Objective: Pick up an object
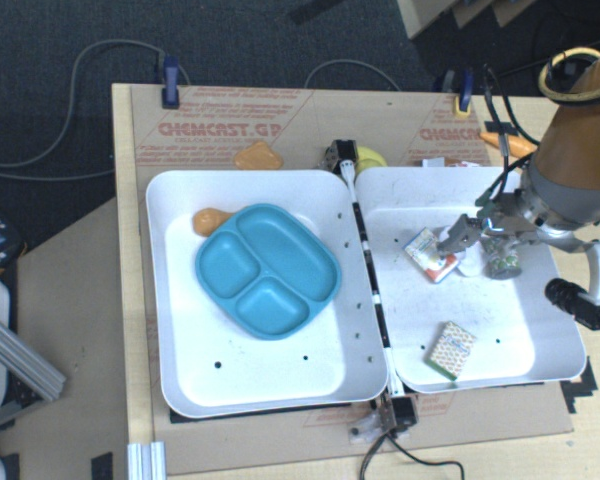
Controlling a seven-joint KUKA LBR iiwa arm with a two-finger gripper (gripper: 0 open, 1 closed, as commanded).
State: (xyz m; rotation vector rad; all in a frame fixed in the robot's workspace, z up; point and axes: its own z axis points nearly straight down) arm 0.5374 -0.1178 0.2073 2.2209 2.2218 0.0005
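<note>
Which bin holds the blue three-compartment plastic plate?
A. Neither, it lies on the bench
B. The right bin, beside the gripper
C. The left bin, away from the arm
C: the blue three-compartment plastic plate lies inside the left white bin, while the gripper works over the right white bin.

Left bin (170, 298) holds a divided tray (267, 269) — right bin (540, 358) a packet (432, 254) behind a sponge (451, 349).

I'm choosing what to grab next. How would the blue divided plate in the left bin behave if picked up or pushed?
The blue plate looks like rigid moulded plastic, so probably stiff and light. It lies flat and wide, so it would likely slide rather than tip. Its low rim may be hard to pinch.
</note>
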